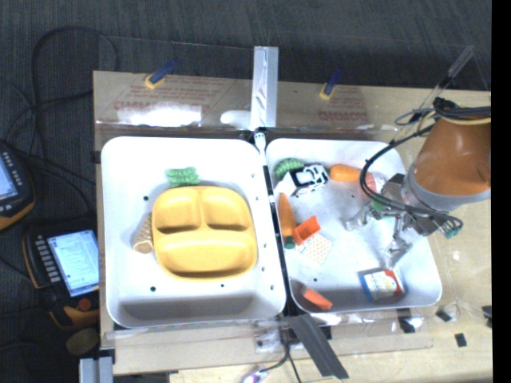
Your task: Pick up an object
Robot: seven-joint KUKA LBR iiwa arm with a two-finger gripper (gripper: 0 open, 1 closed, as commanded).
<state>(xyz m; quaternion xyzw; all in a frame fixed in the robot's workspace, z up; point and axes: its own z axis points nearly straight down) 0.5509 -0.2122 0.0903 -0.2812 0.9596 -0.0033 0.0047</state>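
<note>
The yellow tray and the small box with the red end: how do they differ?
The yellow tray lies in the left bin; the small box lies in the right bin. The tray is far larger than the box. The tray is one colour with compartments; the box is white, blue and red. Both lie flat.

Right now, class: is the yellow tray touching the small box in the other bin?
Apart. The camera view shows the yellow tray in the left bin, the small box in the right bin.

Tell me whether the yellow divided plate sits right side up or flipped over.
Right side up. The yellow divided plate in the left bin shows its three hollow compartments facing the camera, nothing in them.
</note>
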